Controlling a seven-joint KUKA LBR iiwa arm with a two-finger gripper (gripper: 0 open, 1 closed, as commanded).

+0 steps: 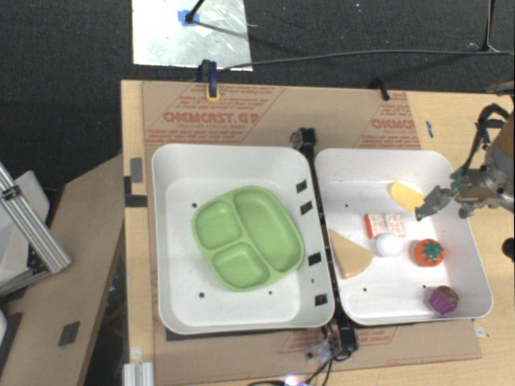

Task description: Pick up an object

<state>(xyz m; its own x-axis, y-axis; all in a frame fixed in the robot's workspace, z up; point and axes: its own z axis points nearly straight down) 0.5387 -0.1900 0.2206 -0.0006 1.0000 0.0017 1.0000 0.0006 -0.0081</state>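
The right bin holds several small items: a yellow piece, a red and white carton, a white ball, a tan wedge, a red fruit with a green top and a purple piece. My gripper hangs over the right side of this bin, just right of the yellow piece and above the red fruit. It is open, its two dark fingers spread apart with nothing between them.
A green divided plate lies in the left bin. The two bins meet at a black-clipped wall. Cardboard lies under both bins. The grey arm comes in from the right edge.
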